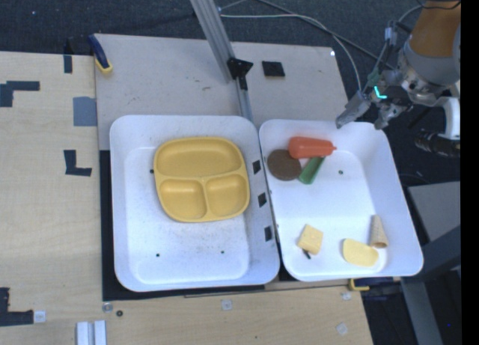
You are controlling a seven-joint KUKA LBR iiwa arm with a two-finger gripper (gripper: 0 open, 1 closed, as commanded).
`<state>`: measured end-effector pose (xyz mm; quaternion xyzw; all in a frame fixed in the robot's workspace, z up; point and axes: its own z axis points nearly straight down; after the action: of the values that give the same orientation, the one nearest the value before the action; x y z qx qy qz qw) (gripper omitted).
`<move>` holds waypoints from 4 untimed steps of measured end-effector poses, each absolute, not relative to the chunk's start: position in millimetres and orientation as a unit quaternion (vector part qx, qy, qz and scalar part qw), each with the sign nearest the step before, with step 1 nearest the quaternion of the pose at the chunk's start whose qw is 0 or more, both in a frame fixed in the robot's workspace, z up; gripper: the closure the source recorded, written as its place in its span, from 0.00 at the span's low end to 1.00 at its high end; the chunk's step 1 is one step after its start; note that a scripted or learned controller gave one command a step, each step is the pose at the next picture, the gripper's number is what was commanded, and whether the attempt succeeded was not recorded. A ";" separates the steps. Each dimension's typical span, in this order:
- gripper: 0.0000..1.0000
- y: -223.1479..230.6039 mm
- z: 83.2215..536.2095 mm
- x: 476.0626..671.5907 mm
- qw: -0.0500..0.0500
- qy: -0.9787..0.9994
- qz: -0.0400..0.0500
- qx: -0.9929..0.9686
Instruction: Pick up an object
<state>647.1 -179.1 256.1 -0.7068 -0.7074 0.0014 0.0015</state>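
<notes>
2 shallow white plastic bins with rounded corners sit side by side on the bench, their inner rims touching along the middle. Nearest in the right bin lie 3 small pieces close together: a pale yellow cube-like block with a soft, spongy look, a flat yellow oval slice just right of it, and a tan cone with a ridged surface leaning against the right wall just above the slice. The floor of this bin is smooth and bare through its middle.

Farther back in the same bin, 3 more toy pieces cluster near the left wall: a flat brown disc, a short green stick lying at a slant just right of it, and an orange-red sausage-shaped piece resting across the tops of both, touching them.

The left bin has a speckled, scuffed floor and holds 1 yellow plastic plate with rounded corners, moulded into 3 compartments: 1 wide one on the far side and 2 smaller ones on the near side.

Beyond the right bin's far right corner hovers the gripper, grey metal below the arm's orange band, with a small teal light glowing on its wrist. Whether its claw is spread or pressed together I cannot tell at this angle. It hangs well apart from the sausage cluster.

A grey metal pole rises at a slant behind the bins.
</notes>
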 end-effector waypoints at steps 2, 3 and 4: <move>0.00 -178.8 193.3 648.2 0.002 -0.708 0.002 -0.707; 0.00 -182.2 137.1 656.5 0.001 -0.708 0.002 -0.706; 0.00 -184.2 112.9 659.5 -0.003 -0.708 0.000 -0.706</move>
<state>659.5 -184.2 112.9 -0.7057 -0.7085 0.0000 -0.0027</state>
